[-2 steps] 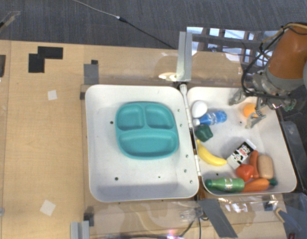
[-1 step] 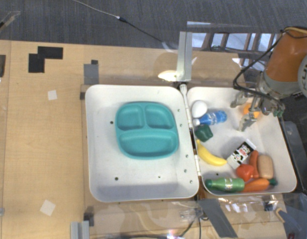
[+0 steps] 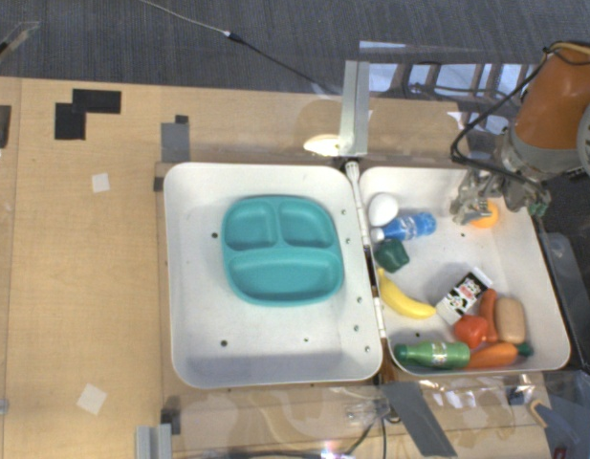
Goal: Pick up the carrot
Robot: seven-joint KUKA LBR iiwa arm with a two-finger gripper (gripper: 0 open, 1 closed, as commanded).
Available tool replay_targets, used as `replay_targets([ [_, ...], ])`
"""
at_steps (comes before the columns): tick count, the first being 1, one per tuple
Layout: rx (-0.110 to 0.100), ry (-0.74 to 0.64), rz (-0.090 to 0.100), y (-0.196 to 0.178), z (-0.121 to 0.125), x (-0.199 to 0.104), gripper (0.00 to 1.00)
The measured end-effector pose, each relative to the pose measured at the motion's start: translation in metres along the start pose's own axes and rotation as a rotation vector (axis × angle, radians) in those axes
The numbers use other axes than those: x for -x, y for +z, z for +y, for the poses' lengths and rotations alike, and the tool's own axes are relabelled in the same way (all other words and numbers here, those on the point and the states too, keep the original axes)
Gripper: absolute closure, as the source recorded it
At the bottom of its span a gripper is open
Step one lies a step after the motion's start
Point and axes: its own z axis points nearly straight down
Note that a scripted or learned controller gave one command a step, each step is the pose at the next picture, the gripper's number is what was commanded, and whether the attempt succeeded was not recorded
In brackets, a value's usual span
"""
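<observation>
The carrot point(image 3: 494, 355) is orange with a green tip and lies along the front wall of the right bin point(image 3: 553, 299), between a green bottle point(image 3: 433, 355) and the bin's front right corner. My gripper point(image 3: 478, 207) hangs over the back right of that bin, far from the carrot. It sits just above a small orange-yellow piece point(image 3: 484, 221) on the bin floor. The wrist's orange band point(image 3: 555, 103) shows at the upper right.
Also in the right bin: a white ball point(image 3: 382, 207), a blue bottle point(image 3: 410, 226), a dark green cup point(image 3: 391, 253), a banana point(image 3: 404, 297), a black-and-white box point(image 3: 464, 295), a red item point(image 3: 471, 331) and a tan roll point(image 3: 511, 319). A teal divided plate point(image 3: 280, 249) lies in the left bin point(image 3: 194, 342).
</observation>
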Motion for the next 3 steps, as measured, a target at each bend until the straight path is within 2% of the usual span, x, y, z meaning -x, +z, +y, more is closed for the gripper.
replay_targets([
  [1, 0.003, 0.000, 0.016, 0.002, 0.000, -0.004, 0.00],
  [2, -0.001, -0.003, -0.007, -0.013, 0.001, 0.002, 1.00],
  [3, 0.001, -0.003, 0.007, -0.011, 0.000, -0.001, 0.00],
])
